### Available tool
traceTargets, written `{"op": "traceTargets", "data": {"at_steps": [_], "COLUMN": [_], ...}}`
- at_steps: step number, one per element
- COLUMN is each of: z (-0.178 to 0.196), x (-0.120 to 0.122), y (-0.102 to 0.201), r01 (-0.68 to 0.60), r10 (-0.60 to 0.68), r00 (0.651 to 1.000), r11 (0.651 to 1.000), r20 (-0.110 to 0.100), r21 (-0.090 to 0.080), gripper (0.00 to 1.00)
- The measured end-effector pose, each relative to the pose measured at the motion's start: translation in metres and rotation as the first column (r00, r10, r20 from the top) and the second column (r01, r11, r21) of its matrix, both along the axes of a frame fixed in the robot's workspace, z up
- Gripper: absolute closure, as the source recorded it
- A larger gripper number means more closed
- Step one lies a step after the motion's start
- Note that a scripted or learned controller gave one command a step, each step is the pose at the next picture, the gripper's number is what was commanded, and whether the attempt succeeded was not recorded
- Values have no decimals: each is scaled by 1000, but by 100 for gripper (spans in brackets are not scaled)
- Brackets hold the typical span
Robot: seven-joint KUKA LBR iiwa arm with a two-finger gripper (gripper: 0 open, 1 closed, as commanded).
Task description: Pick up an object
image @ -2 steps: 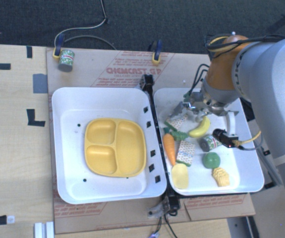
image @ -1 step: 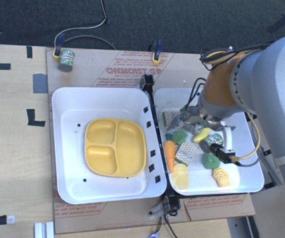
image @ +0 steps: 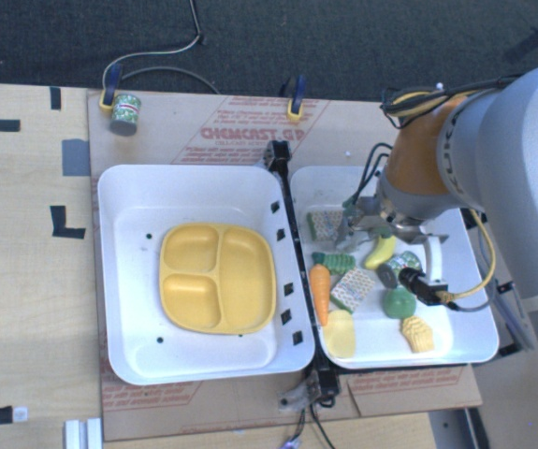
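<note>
Several toys (image: 353, 288) heaped just below gripper (image: 357, 223)

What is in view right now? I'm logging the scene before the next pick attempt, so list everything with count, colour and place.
bins: 2, white, side by side on the bench
divided plate: 1, yellow, left bin
carrot: 1, orange, right bin, near the divider
banana: 1, yellow, right bin, under the wrist
round green toy: 1, right bin
corn: 1, yellow, right bin front
pale yellow piece: 1, right bin front
can: 1, green-labelled, behind the left bin
arm: 1, grey with orange band, over the right bin
</note>
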State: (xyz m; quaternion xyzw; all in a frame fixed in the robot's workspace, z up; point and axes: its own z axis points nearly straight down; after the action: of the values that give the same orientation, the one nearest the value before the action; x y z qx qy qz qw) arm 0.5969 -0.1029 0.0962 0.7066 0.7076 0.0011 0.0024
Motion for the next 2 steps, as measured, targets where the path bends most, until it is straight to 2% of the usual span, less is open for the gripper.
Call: {"op": "traceTargets", "data": {"at_steps": [1,2], "z": [0,-10], "x": [0,-69], "y": [0,8], "r01": [0,1], "r10": [0,-1], "r00": [1000,1000], "r11": [1000,1000], "r20": [-1,-2], "r21": [0,1], "gripper": [0,0]}}
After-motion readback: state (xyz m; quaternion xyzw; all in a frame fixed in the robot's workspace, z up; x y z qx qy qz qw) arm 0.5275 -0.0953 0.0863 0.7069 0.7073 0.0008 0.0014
